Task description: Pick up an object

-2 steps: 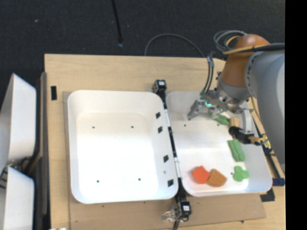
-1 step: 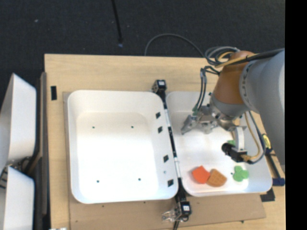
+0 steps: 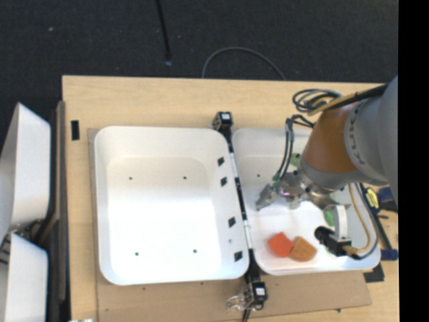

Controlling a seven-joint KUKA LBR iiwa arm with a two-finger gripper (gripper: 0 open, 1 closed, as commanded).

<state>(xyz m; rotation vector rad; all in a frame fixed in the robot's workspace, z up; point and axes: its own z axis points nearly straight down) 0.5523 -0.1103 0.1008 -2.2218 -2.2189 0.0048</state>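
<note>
In the right bin, a red-orange block lies near the front wall. A tan, rounded object touches its right side. A green object peeks out from under the arm, further right. My gripper hangs low over the middle of the right bin, behind and slightly left of the red-orange block, and apart from it. Nothing is visibly held in it. The grey arm with its orange band covers the back right part of this bin.
The left bin stands beside the right one, split from it by a rail with black clips. Cables loop on the wooden bench behind the arm. White boxes stand off the bench at far left.
</note>
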